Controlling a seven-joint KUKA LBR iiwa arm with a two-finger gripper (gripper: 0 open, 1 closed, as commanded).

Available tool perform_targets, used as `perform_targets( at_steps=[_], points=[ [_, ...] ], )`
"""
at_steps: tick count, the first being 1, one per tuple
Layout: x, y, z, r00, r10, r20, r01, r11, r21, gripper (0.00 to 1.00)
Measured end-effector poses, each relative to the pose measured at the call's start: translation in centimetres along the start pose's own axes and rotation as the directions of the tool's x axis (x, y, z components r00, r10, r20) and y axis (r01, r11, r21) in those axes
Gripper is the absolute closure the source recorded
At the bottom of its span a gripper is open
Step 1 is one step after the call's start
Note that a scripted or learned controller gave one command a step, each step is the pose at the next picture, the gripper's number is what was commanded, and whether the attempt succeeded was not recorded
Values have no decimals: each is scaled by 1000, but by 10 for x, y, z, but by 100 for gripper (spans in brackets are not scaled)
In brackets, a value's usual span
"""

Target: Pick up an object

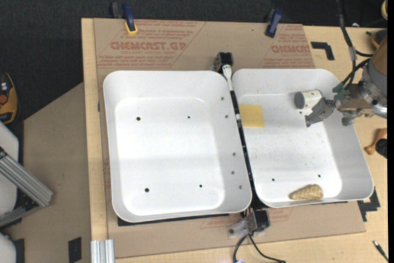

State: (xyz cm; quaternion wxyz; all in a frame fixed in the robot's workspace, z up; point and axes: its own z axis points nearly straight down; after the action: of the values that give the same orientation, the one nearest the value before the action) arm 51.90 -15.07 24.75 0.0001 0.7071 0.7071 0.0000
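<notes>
**A:** White plastic, two bins on the worktop point(92, 132). I take the right bin point(351, 151) as the landmark. Inside it I count three things: a yellow square point(252, 116) near its left wall, a tan ridged piece point(306, 193) at its near edge, and a small grey and white cylinder point(306, 99) in its far part.

**B:** And the gripper point(331, 113)?

**A:** It reaches over the right wall of this bin. One dark finger point(317, 113) is just beside the cylinder, on the near side of it. I cannot tell if it touches. The fingers look spread apart, and nothing is between them.

**B:** So the task is not done?

**A:** No. In my judgement it is at the approach step. All three things lie on the floor of the bin; none is lifted. What is left: to bring the fingers around one thing, probably the cylinder because it is the nearest, to close them, and to raise it.

**B:** And the left bin point(111, 132)?

**A:** It stands just beside the right one, and the arm is well apart from it.
</notes>
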Motion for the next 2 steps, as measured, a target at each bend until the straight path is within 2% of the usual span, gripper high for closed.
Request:
perform_targets(
  at_steps=[1,2],
  points=[
    [53,13,-250,1000,-5,3,5,1000,-22,0],
    [52,12,-251,1000,-1,3,1,1000,-7,100]
  ],
)
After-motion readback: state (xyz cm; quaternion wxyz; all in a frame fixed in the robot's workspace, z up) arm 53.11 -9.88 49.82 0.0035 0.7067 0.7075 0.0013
